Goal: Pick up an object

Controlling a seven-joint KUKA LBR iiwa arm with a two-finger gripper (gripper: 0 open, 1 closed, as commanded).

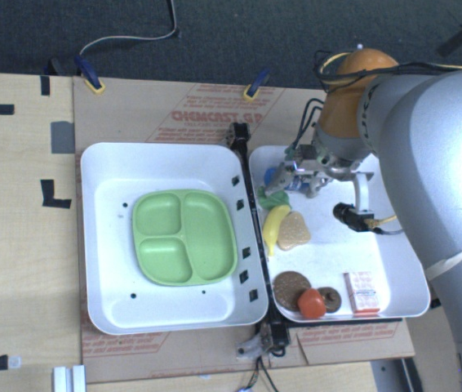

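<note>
Camera view: the gripper (296, 176) is down in the far part of the right bin (394, 268), just above a green and blue object (275, 188), and whether it is open or closed cannot be told. Near it lie a yellow banana (273, 227) touching a tan heart-shaped piece (295, 230), with a brown round disc (290, 287), a red tomato (312, 303) and a small red-and-white box (362, 291) along the near edge. The left bin (104, 219) holds a green divided plate (185, 237).

Glossy green plastic plate (185, 237), matt cardboard (157, 117)
</note>
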